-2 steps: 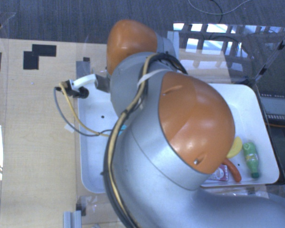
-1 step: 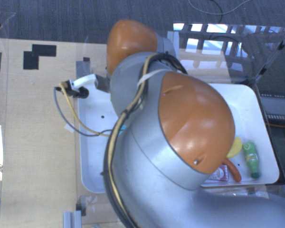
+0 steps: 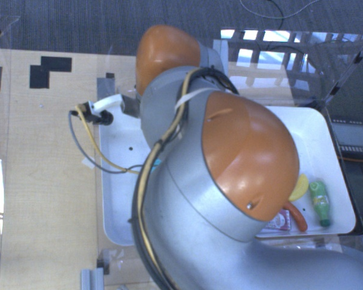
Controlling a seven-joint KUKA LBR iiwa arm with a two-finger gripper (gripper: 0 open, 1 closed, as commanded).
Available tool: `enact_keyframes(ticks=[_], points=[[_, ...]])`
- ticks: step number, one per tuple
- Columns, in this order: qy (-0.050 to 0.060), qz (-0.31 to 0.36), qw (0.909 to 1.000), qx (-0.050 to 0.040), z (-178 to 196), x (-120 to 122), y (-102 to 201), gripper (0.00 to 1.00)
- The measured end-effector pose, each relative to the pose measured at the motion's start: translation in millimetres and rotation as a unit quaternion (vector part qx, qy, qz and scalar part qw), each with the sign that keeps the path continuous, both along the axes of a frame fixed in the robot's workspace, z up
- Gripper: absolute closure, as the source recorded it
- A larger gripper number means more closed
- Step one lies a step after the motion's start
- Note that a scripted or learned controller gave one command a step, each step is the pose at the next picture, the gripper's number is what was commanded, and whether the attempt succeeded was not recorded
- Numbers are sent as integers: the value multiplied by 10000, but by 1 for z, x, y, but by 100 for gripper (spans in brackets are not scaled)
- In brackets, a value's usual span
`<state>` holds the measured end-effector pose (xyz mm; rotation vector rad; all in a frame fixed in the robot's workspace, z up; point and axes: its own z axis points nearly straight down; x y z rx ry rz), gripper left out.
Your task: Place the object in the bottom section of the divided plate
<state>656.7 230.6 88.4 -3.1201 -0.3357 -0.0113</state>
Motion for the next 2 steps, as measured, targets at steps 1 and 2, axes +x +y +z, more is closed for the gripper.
enact_keyframes(ticks=[1, 2], points=[[-33, -2, 10000, -1, 7, -43, -4, 0], [-33, 1, 10000, -1, 7, -43, -4, 0]])
